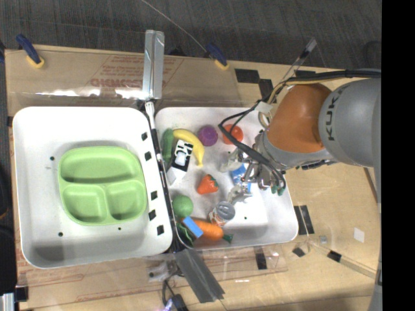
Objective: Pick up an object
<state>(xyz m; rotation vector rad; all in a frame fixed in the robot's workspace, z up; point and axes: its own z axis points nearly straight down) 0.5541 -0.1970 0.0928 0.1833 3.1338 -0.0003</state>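
Now, arm: we are seeing it reaching into the right bin from the right.
Gripper: hanging low among the toys; we cannot tell its state.
Around it: strawberry, purple ball, tomato, green ball.
Banana: lying aslant beside the divider.
Carrot: lying crosswise along the near wall.
Left bin: holding a green divided tray.
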